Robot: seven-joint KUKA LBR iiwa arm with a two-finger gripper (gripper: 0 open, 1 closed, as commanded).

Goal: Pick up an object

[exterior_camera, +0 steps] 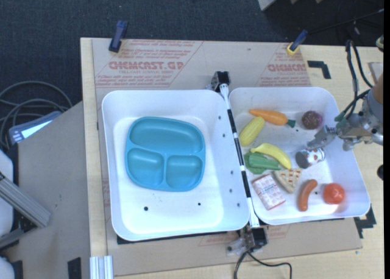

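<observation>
Claw (318,145) over right bin (347,208); bench (164,67) on dark carpet (55,3).

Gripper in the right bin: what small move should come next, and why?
Probably a short descent onto the small can. The gripper hangs just to the can's upper right with nothing visibly between its fingers, and the can lies apart from the banana and tomato, so it looks like the nearest uncrowded target.

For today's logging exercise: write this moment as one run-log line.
arm: reaching in from right | gripper: over right bin, near small can | held: nothing visible | blue tray: left bin
</observation>
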